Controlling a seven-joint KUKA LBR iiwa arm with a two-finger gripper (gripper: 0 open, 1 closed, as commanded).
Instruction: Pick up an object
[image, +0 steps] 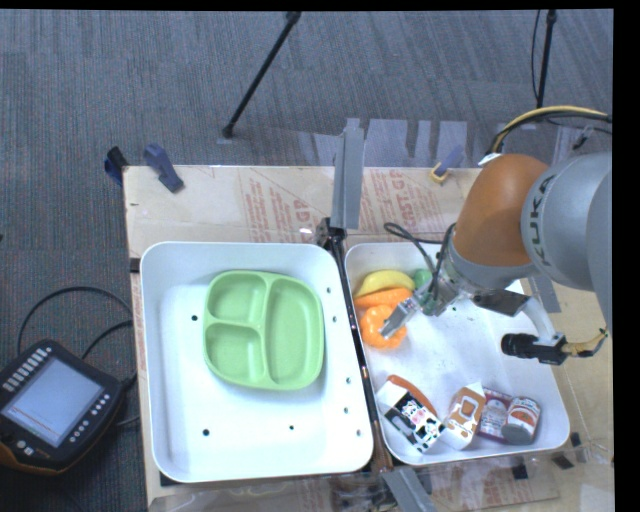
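Observation:
In the right bin (470, 350), a cluster of toy food lies at the upper left: a yellow banana (386, 282), an orange carrot-like piece (382, 298) and a round orange item (384, 332). My gripper (398, 318) is down among them, right over the round orange item and touching or nearly touching it. A small green piece (423, 277) peeks out behind the wrist. The arm's orange band (500, 215) hangs over the bin's upper right.
Along the right bin's front edge lie a cow-patterned carton (415, 420), a brown-orange item (402, 388), a small carton (463, 415) and two cans (508, 418). The left bin (180, 420) holds a green divided plate (265, 330). A pendant (50, 400) lies on the floor at left.

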